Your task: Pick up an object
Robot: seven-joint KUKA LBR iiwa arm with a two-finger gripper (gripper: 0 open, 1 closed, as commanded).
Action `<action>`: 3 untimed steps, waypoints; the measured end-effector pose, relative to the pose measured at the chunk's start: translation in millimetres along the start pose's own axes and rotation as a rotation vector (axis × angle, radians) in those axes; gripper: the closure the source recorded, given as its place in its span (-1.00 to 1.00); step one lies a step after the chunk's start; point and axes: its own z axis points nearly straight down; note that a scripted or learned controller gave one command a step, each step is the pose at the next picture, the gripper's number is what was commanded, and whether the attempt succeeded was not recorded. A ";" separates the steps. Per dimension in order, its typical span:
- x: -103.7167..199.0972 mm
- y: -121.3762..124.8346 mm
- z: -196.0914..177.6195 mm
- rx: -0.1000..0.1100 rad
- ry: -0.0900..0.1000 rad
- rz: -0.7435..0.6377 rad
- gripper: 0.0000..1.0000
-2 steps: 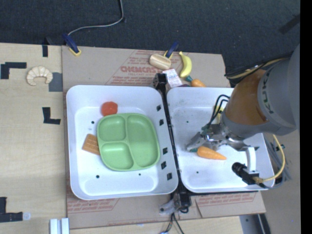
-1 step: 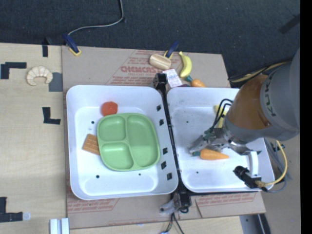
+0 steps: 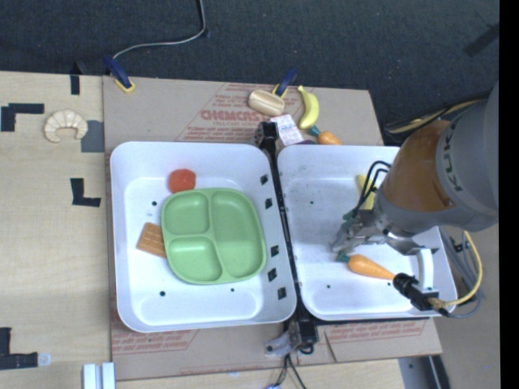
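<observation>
Pincer [image 3: 350,241]: low in the right bin [image 3: 324,177], grip state unreadable
Carrot [image 3: 371,267]: lying at pincer's 4 o'clock, just beside it
Handling: likely light, stiff, smooth; take mid-body, across its width

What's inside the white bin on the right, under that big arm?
A toy carrot lies in the right bin, just beside the hand. The arm covers much of the bin's right side, so anything beneath it is hidden.
</observation>
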 end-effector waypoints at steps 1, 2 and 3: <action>0.1 -0.2 0.1 0.000 0.000 0.000 -1.00; -8.4 -37.0 9.4 0.000 0.000 -0.001 -1.00; -9.3 -36.6 -0.1 -0.001 -0.002 0.000 1.00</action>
